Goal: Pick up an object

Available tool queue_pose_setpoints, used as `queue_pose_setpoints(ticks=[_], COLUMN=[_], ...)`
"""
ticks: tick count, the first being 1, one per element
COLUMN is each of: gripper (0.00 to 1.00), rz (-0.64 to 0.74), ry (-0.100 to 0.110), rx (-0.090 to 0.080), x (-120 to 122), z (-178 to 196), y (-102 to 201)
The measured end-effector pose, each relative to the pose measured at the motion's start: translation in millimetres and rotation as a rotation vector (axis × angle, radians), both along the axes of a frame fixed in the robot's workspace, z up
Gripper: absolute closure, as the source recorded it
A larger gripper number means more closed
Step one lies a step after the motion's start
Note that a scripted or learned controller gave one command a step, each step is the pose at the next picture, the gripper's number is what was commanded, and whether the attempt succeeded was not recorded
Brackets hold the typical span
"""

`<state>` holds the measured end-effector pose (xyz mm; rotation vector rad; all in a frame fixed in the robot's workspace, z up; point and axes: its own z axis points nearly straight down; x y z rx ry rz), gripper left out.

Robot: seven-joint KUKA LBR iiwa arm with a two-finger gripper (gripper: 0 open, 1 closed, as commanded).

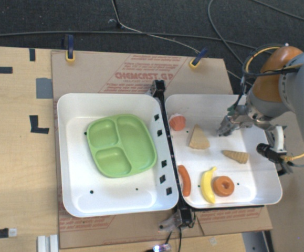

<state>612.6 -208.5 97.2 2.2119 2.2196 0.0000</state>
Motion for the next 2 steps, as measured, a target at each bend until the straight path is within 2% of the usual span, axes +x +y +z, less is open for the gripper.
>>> queue_pose_setpoints(ticks=[2], gripper=[1.0], rz=[-0.002], ry=[0.003], rx=[0.004], x=[8], z=[102], y=[-15])
